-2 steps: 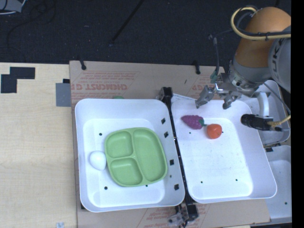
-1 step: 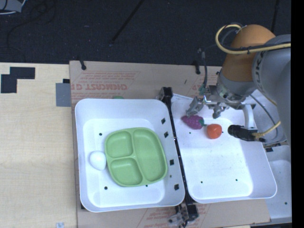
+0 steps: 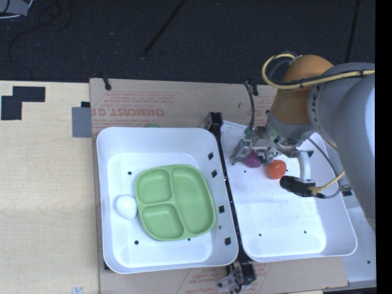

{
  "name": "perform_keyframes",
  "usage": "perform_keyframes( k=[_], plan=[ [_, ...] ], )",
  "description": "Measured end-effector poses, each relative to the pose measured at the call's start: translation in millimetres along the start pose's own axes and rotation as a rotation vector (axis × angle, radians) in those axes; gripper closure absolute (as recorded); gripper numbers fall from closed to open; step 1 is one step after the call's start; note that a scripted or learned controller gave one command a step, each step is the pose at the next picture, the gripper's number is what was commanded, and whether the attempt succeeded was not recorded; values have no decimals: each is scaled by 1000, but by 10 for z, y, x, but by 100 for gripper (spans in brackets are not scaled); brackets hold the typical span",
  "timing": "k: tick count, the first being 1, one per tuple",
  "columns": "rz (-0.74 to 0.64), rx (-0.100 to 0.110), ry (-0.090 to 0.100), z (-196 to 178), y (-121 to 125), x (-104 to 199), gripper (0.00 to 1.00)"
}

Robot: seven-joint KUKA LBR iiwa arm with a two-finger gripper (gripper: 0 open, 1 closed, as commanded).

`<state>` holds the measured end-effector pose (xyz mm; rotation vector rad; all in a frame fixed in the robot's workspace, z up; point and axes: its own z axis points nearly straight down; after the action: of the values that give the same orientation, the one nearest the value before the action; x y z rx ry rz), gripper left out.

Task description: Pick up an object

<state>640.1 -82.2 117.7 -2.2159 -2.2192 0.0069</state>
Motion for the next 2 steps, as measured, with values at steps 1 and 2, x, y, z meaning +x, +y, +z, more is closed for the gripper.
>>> perform_keyframes(
  k=[1, 2],
  plan=[
    [0, -1, 0, 322, -6, 21, 0],
    [2, -1, 0, 204, -2, 13, 100]
  ],
)
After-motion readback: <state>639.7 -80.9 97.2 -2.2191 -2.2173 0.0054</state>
